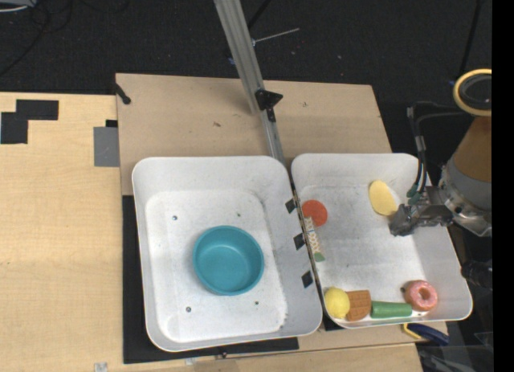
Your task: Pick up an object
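Reaching in from three o'clock, the claw (401, 222) hangs low over the right bin (361, 173), just beside the yellow object (383, 198) at its eleven o'clock, probably lining up a grasp; whether it is open I cannot tell; nothing shows between its tips.

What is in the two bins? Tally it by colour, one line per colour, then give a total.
Teal: 1, the bowl in the left bin
Yellow: 2, the oval piece and the round piece in the right bin
Red-orange: 1, the ball
Brown: 1, the block
Green: 1, the long piece
Pink: 1, the doughnut
Total: 7
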Controlling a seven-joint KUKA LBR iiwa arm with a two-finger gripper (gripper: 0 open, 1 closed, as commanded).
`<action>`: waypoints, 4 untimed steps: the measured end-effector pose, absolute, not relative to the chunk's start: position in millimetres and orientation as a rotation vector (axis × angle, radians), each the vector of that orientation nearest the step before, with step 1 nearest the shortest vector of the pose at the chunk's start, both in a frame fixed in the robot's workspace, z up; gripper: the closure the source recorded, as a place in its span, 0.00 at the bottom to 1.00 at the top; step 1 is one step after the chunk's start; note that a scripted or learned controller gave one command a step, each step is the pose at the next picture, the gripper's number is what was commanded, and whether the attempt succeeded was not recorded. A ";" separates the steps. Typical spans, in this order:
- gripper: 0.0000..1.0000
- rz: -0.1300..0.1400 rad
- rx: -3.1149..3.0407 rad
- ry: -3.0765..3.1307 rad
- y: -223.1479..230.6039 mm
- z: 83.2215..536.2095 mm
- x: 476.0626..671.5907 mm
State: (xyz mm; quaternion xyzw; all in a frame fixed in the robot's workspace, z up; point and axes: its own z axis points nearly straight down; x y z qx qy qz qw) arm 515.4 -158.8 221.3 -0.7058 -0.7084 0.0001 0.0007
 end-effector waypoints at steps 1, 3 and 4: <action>1.00 -0.001 -2.217 -2.225 -106.3 231.9 526.7; 1.00 0.001 -2.217 -2.224 0.0 229.0 546.3; 1.00 0.001 -2.217 -2.224 50.8 219.4 548.1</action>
